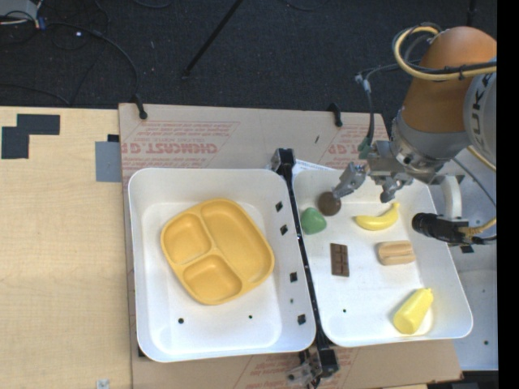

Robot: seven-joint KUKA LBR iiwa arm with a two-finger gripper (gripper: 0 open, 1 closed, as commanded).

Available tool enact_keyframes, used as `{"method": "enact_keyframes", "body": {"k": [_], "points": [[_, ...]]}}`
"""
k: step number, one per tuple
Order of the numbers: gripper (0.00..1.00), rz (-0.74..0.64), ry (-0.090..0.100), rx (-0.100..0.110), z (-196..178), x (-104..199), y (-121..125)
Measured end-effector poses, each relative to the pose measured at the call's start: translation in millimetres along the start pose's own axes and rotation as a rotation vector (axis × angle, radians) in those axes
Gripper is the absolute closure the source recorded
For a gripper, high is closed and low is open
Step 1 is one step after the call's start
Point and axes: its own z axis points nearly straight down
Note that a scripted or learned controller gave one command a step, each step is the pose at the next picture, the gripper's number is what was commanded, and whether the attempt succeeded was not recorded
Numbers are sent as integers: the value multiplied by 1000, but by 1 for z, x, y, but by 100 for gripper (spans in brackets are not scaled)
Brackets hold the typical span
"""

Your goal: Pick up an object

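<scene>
open pincer point(370, 186) above banana point(377, 218) (right bin)

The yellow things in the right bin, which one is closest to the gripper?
The banana: it lies just below the gripper at the bin's far side. The other yellow piece, the chunky wedge, sits at the near right corner.
</scene>
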Motion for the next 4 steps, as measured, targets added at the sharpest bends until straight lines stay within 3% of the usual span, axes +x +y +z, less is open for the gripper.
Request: {"method": "enact_keyframes", "body": {"k": [1,3,4], "points": [[0,-1,-1,-10,-6,0,2],[0,1,0,-4,123,-3,-5],[0,1,-1,-10,163,-2,-5]]}}
